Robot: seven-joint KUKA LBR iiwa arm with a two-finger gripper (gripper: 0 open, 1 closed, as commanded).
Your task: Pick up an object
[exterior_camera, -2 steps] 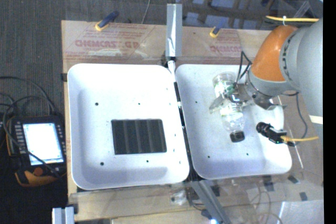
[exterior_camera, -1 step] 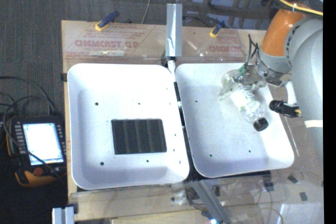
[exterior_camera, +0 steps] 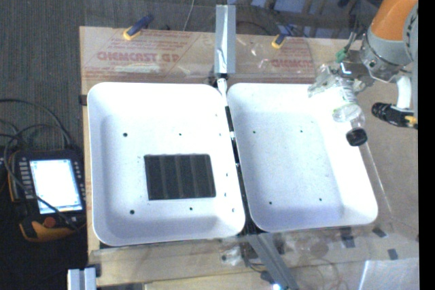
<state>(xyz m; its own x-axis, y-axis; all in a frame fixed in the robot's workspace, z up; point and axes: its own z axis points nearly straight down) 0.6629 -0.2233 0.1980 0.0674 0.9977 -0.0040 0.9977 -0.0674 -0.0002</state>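
Nearest to my camera, along the bottom edge, I see the front lip of the wooden surface with some metal brackets and clear clutter below the bins. Off to the left on the dark carpet sits a handheld pendant with a bright white screen and orange casing, cables trailing from it.

On the surface I have two shallow white plastic bins side by side. The left white bin holds a flat dark rectangular ribbed panel, lying flat on the bin floor, toward the front and a little right of centre. The right white bin meets the left one along a narrow seam at the middle. A grey metal upright post stands behind that seam. Two yellow-and-blue clamps pin a clear sheet with red lettering at the back of the surface.

The grey arm with its orange band reaches in from the right, at the back right corner of the right bin. Its end effector hangs over that bin's far right rim, well apart from the dark panel. The fingers are a pale, glinting tangle from this angle, and I cannot tell whether they are open or closed, or whether anything sits between them. A small dark round part shows just below them, near the rim.
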